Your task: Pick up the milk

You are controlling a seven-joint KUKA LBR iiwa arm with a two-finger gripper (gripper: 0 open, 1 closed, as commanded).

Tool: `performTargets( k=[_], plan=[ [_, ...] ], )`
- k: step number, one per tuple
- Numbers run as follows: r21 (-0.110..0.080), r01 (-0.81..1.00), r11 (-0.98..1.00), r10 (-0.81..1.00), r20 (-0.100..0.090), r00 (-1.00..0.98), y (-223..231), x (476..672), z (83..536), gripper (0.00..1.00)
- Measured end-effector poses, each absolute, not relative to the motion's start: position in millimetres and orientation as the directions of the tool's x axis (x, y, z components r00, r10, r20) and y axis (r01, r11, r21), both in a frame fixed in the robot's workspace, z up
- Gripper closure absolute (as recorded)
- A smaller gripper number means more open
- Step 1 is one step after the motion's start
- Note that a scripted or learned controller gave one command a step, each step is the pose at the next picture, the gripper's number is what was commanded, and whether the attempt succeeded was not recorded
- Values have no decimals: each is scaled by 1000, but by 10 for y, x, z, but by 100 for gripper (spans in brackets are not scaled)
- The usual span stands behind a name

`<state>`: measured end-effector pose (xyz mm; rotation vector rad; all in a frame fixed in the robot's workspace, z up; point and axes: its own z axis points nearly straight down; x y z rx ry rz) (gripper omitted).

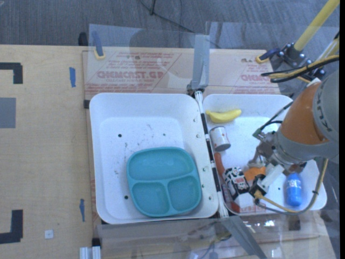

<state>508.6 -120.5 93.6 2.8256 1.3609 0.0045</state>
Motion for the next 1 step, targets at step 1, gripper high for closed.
performTargets(
  k=[1],
  plan=[
    [-5, 659, -752, 659, -5, 752, -732, 5341, 1811, 100]
  ],
)
